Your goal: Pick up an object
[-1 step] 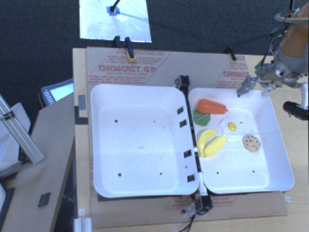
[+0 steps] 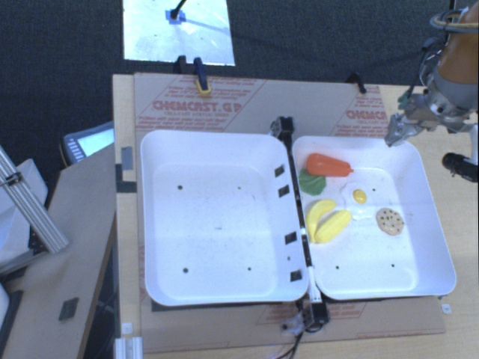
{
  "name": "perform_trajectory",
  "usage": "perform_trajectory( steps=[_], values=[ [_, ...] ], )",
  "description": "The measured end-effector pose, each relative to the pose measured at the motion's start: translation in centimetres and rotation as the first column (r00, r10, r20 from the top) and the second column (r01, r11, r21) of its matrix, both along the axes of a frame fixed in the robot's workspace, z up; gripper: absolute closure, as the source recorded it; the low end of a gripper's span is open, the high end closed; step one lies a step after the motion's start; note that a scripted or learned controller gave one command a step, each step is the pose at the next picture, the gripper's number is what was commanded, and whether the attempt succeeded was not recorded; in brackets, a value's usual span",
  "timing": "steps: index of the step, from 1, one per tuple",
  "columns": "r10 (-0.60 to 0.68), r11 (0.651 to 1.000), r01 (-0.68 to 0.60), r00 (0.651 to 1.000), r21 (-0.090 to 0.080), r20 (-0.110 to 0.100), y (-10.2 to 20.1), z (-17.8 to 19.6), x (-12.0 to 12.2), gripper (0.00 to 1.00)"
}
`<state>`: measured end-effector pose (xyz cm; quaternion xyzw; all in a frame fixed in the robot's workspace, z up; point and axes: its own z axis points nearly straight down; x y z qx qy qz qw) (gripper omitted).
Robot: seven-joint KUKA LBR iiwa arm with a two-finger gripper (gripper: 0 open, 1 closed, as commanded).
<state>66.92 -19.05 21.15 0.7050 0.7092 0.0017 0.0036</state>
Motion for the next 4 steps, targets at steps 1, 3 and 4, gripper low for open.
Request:
perform_trajectory(
  steps=[1,3,4],
  values=[
    [-0.008,1.000,0.008,1.000,0.000,-0.002,-1.7,8.4,-6.6,1.00],
    [0.004,1.000,-0.004,1.000,0.007,-0.013,12.0,0.6,-15.6,1.00],
    [-0.006,1.000,0.006,1.000,0.000,0.002,9.3,7.8,-16.4,1.00]
  ],
)
